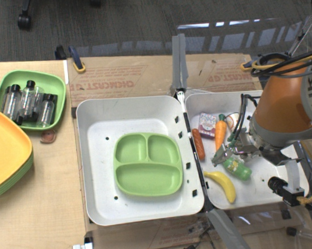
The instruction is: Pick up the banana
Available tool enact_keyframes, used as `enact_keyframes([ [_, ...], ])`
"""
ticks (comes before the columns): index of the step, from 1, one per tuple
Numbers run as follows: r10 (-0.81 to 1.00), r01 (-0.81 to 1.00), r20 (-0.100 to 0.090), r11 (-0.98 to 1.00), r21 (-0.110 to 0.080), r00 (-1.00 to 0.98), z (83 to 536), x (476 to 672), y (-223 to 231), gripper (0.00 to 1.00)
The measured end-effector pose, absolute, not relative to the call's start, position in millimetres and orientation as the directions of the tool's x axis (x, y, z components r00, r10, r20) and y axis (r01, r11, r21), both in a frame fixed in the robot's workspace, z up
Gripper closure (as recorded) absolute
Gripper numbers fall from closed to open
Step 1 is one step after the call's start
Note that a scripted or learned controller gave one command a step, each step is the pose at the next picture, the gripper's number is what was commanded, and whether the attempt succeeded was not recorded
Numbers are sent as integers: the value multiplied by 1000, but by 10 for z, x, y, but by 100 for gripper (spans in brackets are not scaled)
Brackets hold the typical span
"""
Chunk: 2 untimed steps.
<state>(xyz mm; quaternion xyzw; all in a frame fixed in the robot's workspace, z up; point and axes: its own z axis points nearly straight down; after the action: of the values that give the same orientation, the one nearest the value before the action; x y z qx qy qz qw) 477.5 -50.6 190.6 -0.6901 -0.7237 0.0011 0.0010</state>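
Cardboard [143,80] on the surface reads "CHEMCAST GP", printed upside down. In the right bin [255,191], the banana [223,184] lies just below-left of my end effector [225,154]; its state I cannot tell.

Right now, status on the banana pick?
Gripper low in the right bin, nothing seen in it. Banana flat on the bin floor, just below the gripper. Green bottle right beside the banana, crowding the approach.
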Motion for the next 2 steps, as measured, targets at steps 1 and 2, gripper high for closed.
enact_keyframes([
  [1,994,994,-1,-107,-3,107,1904,4768,-652,0],
  [2,993,993,-1,-116,-2,116,1908,4773,-598,0],
])
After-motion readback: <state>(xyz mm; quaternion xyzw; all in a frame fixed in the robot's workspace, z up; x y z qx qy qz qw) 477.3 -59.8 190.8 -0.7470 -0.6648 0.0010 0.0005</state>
